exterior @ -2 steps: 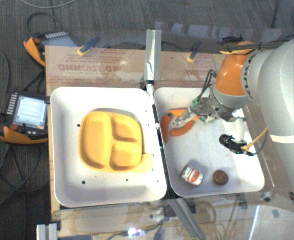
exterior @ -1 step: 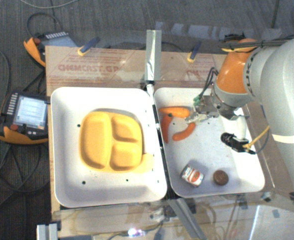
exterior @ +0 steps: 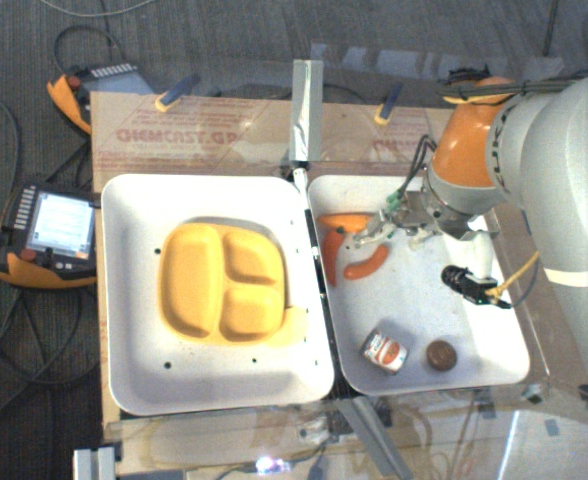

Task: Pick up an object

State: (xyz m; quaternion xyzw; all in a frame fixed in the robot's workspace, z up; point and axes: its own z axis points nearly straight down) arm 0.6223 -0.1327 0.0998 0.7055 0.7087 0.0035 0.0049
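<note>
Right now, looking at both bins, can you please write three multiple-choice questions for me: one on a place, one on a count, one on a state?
1. Where is the yellow tray?
A. In the left bin
B. In the right bin
C. On the floor

2. How many compartments does the yellow tray have?
A. One
B. Three
C. Six

3. How does the small can sit?
A. Standing upright
B. Lying on its side
C. Stacked on the tray

Answers:
1. A, the tray fills the middle of the left bin.
2. B, one long section at the left and two smaller ones at the right.
3. B, its round end faces sideways near the front of the right bin, beside a brown disc.

The gripper hovers over the orange sausage at the back of that bin.
</note>
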